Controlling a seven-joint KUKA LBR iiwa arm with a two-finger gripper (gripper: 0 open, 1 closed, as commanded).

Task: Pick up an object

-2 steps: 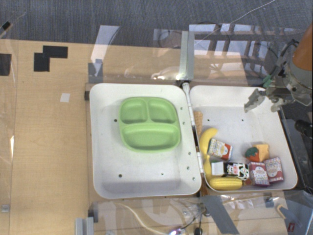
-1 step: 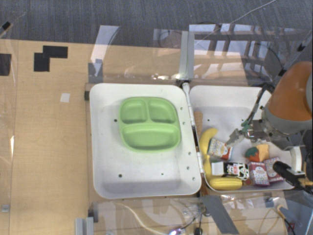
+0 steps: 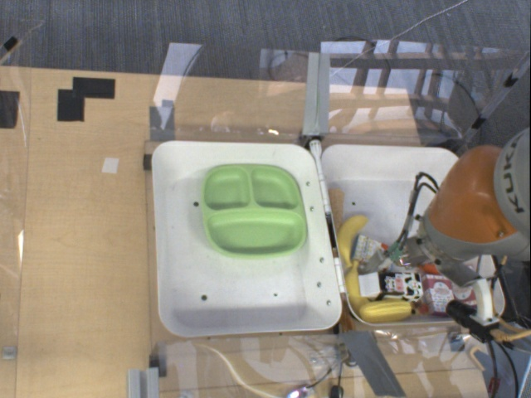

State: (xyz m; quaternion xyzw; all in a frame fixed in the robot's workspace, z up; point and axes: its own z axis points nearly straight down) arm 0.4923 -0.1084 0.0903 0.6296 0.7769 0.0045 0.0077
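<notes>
A: Any writing legible?
B: None; the packets' (image 3: 415, 287) print is blurred.
A: The bins?
B: Left bin (image 3: 178, 247) holds a green divided plate (image 3: 252, 210). Right bin (image 3: 373, 181) holds a banana (image 3: 355, 264) and packets under the hand (image 3: 398, 259); its grip, cannot tell.

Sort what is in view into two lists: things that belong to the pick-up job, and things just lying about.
Part of the job:
- gripper, low in the right bin
- banana near the bin's left wall
- second banana along its front edge
- small packets under the wrist

Just lying about:
- green divided plate in the left bin
- black marks on the bench
</notes>
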